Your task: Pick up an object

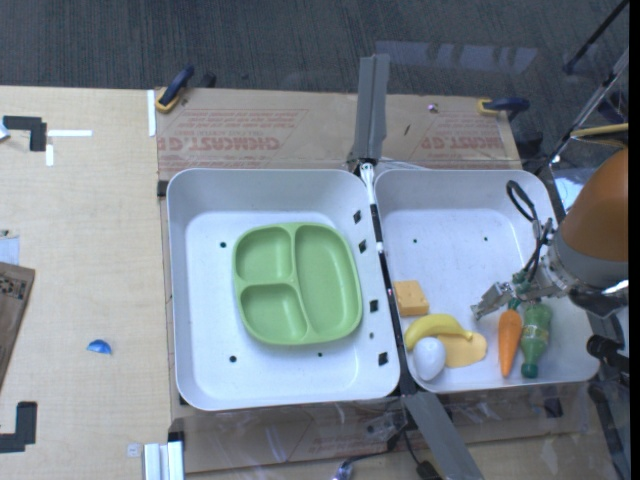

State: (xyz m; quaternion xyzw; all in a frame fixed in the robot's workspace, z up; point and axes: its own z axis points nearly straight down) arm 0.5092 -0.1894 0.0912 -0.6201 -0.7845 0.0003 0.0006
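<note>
A green divided plate (pixel 298 284) lies in the left bin (pixel 190 298), over cardboard (pixel 260 133).

Left bin (pixel 190 268): divided plate (pixel 298 284) at centre. Right bin (pixel 450 213): cheese block (pixel 411 297) at 8 o'clock; banana (pixel 437 327) and egg (pixel 429 357) just beyond it toward 6; carrot (pixel 509 341) and bottle (pixel 535 339) side by side at 4, gripper (pixel 497 299) just above them
</note>
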